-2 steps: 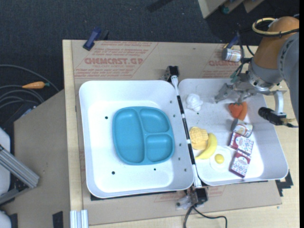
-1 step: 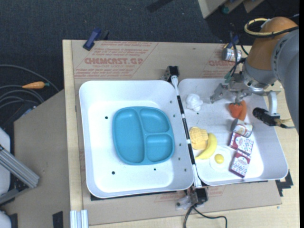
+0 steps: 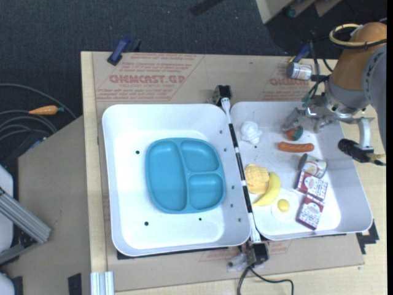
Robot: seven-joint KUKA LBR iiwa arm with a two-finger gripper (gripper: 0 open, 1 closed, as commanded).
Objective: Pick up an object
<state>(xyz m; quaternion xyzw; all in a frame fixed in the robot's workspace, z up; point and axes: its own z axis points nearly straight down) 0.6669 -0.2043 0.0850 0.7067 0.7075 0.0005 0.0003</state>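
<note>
In the right bin [image 3: 353, 217], nearest, two small red-and-white packets [image 3: 311, 196] lie just right of a fried egg [image 3: 282, 205] and a banana [image 3: 269, 190] touching a corn piece [image 3: 256, 176]. Farther back a sausage [image 3: 295, 146] lies with its long axis left-right, bare white floor around it. Beyond it the gripper [image 3: 305, 120] hangs over a small red-green item [image 3: 294, 131] — whether spread or pressed together, I cannot tell. The left bin [image 3: 123, 214] holds a blue divided plate [image 3: 184, 174].

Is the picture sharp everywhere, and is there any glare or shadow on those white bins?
Camera view: even light, soft shadows under the blue plate; the white bins look bright but not glaring; the arm and claw look slightly blurred.
</note>
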